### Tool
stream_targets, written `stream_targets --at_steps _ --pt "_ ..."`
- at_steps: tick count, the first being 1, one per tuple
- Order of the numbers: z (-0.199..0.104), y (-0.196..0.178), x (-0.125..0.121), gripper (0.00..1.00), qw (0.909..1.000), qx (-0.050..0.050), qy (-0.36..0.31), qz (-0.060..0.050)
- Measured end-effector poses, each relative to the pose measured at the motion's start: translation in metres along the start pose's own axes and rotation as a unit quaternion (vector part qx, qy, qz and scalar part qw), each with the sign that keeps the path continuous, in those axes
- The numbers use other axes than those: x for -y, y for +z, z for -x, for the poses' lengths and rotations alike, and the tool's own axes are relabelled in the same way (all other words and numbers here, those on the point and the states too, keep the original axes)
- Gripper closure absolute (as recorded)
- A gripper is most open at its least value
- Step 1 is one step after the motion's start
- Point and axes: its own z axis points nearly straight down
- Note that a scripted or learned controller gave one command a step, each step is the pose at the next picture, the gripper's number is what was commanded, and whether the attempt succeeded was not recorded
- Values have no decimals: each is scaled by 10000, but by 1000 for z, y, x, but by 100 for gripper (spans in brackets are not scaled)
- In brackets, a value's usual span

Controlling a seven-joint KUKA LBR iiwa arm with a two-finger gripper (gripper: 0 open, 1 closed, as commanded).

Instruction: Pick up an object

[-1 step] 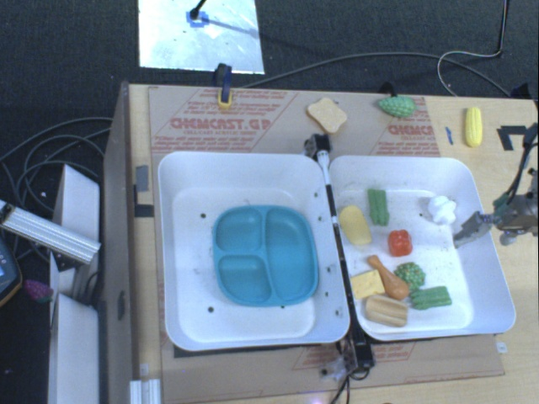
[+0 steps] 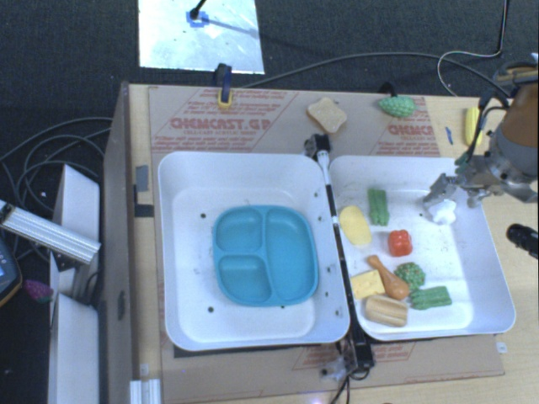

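Hovering: end effector (image 2: pixel 441 200) over right bin (image 2: pixel 488 251) | grip state unclear

Two white bins sit side by side at frame centre. The left bin (image 2: pixel 181 225) holds a blue divided tray (image 2: pixel 265 255). The right bin (image 2: pixel 484 268) holds toy food, including a red pepper (image 2: pixel 400 242) and a green piece (image 2: pixel 377 206). The gripper (image 2: pixel 444 194) hangs over the right bin's upper right area.
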Motion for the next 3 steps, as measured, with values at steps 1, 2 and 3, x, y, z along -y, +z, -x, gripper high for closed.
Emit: stream_targets --at_steps 1,2,3 --pt "-58 80 -52 0 10000 -7 -1 -7" --pt "-94 107 -36 0 10000 5 0 18" --pt "-89 107 32 0 10000 1 14 10"
